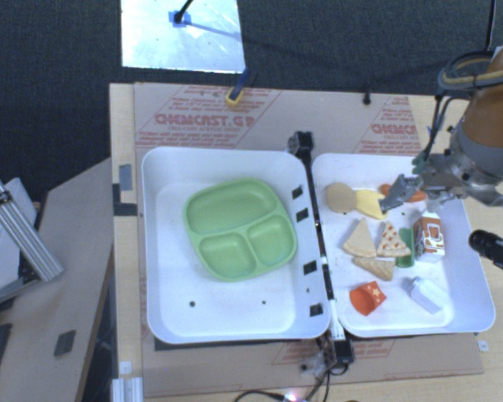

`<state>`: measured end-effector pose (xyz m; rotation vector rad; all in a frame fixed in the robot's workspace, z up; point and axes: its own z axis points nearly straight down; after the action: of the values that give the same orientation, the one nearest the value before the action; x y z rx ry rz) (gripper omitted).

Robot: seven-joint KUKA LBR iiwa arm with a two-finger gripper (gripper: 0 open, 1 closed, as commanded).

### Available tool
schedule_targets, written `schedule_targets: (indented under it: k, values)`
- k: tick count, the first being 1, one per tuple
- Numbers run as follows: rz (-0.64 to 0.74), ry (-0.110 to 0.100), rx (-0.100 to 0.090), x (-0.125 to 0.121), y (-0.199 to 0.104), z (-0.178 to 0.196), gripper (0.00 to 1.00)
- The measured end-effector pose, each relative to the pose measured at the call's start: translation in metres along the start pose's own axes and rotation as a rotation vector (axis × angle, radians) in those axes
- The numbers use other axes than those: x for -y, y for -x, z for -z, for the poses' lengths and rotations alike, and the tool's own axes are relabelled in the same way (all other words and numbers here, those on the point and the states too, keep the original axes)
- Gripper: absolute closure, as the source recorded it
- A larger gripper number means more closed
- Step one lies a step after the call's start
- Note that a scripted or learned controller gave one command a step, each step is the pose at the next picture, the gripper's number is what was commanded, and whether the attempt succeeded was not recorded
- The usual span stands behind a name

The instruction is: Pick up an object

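Observation:
The right bin (pixel 478 308) holds several toy foods: a round tan cookie (pixel 341 197), a yellow cheese wedge (pixel 370 203), a pizza slice (pixel 392 241), a tan triangular piece (pixel 360 239), a cracker (pixel 375 267), a red piece (pixel 367 298), a small white bottle (pixel 424 295) and an orange-and-white carton (pixel 430 234). My gripper (pixel 402 191) hangs low over the far part of this bin, just right of the cheese. An orange piece (pixel 413 196) lies right at its tip, partly hidden. A green piece (pixel 405 256) lies by the pizza slice.
The left bin (pixel 163 308) carries a green divided plate (pixel 241 229). A black divider (pixel 314 224) runs between the bins. The arm's grey body (pixel 486 153) overhangs the right bin's far right corner. A black part (pixel 495 249) juts in at the right edge.

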<state>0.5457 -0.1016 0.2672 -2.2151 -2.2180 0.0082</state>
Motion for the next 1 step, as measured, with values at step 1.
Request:
schedule_targets:
  k: [1]
  values:
    - [0.002, 0.010, 0.001, -0.0019, -0.0001, 0.0051, 0.00]
